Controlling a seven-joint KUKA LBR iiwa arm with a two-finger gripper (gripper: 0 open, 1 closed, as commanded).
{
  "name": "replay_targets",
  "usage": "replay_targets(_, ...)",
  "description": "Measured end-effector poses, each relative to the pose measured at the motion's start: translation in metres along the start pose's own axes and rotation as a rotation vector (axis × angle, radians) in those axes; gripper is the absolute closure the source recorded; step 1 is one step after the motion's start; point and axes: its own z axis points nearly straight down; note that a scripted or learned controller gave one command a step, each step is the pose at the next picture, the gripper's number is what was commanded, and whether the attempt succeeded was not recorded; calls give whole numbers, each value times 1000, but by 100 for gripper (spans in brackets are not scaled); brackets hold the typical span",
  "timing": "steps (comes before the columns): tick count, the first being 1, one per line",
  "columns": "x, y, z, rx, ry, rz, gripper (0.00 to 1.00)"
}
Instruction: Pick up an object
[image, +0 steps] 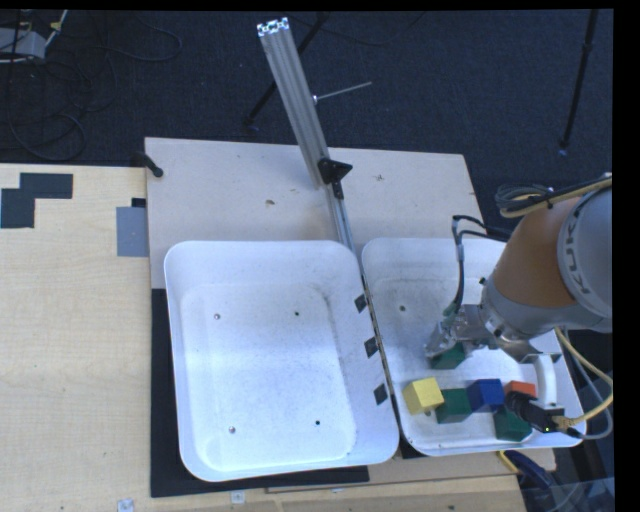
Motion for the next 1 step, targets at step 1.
replay_targets(1,10,-18,13,-20,-11,-9,100)
